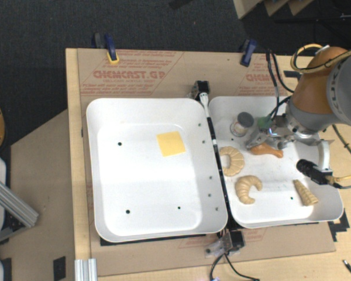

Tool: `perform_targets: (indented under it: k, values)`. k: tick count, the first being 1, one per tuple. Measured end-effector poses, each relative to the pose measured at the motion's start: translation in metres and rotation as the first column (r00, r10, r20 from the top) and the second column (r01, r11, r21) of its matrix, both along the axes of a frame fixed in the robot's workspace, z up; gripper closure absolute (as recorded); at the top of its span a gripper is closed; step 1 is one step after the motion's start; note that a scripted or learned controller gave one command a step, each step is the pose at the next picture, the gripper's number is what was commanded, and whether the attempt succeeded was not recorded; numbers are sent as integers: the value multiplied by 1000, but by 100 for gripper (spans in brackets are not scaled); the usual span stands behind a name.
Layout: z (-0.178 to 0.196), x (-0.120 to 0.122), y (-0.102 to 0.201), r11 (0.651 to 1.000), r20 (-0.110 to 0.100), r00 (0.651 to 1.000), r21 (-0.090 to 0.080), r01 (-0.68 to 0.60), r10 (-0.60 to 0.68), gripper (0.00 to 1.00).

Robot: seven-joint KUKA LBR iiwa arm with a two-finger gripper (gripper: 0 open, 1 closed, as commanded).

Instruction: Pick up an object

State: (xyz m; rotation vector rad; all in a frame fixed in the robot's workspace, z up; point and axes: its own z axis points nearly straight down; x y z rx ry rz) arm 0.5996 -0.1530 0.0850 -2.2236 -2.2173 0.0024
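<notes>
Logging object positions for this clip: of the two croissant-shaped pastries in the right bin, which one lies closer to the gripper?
The upper croissant, beside the divider between the bins, lies closer to the gripper. The lower croissant sits farther toward the bin's front edge.

Orange carrot-like piece [267, 151] in right bin [333, 206]

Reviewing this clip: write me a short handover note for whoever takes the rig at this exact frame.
Gripper: low in the right bin, at its far side, right above the orange piece; finger state cannot be made out, and no grasp is visible.
Things: in the right bin, a grey cylinder beside the gripper, two croissants near the divider, and a tan stick at the near right. The yellow square lies flat in the left bin.
Done: the arm is down among the objects.
Left: confirm a grasp and lift; nothing is visibly picked up yet.
</notes>
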Motion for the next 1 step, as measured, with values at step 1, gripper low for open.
perform_targets:
  k: [1]
  values:
    - [11, 1, 2, 1000, 3, 1000, 0, -2, 2, 100]
